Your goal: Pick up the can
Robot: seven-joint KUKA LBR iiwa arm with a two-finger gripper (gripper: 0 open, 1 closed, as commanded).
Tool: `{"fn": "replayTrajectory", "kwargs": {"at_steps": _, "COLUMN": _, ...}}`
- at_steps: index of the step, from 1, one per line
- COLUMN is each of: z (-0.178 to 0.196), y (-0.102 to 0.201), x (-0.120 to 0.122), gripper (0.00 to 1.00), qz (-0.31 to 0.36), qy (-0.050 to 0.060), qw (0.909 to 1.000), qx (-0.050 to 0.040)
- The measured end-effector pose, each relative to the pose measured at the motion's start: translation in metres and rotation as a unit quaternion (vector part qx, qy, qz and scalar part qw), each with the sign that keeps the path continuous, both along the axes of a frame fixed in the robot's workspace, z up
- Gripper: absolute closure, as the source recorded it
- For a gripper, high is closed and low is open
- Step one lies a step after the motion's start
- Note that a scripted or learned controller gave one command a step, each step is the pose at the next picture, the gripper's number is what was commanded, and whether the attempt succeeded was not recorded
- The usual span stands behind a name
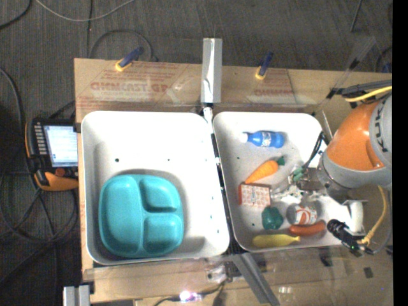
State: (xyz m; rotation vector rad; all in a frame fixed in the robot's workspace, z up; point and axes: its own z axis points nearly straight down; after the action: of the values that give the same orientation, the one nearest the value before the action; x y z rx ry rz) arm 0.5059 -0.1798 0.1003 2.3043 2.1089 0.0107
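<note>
While the bench is carrying both white bins side by side, the arm is reaching in from the right, its orange band sitting over the right bin's far edge. Left bin is holding a teal tray with three compartments, lying toward its near side. Right bin is holding a crowd of small things — all of them in its middle and near half, apart from the bottle.

Gripper is hanging low over the right bin's right side, just above the can; whether it is open or shut I cannot tell, as the wrist and cables are hiding that part. Can is lying on its side near the bin's near right corner, silver with a red patch, and nothing is showing it lifted or gripped. A red sausage-shaped toy is lying touching it on the near side.

Blue bottle is lying on its side at the far end, well apart from the rest. Carrot is lying slantwise in the middle. Red-and-white box is sitting just beside the carrot's thick end. Banana is lying along the near wall. Green pepper-like toy is sitting between the box and the banana — just left of the can
</note>
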Motion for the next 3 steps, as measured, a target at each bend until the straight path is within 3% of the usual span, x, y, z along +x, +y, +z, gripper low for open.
{"fn": "replayTrajectory", "kwargs": {"at_steps": 1, "z": -0.0092, "y": -0.0096, "x": -0.0153, "gripper": 0.00, "qz": -0.018, "qy": -0.001, "qw": 0.9998, "qx": 0.0019}}
{"fn": "replayTrajectory", "kwargs": {"at_steps": 2, "z": 0.0002, "y": -0.0106, "x": -0.0152, "gripper": 1.00, "qz": -0.019, "qy": -0.001, "qw": 0.9998, "qx": 0.0011}}
{"fn": "replayTrajectory", "kwargs": {"at_steps": 3, "z": 0.0002, "y": -0.0108, "x": -0.0153, "gripper": 0.00, "qz": -0.019, "qy": -0.001, "qw": 0.9998, "qx": 0.0011}}
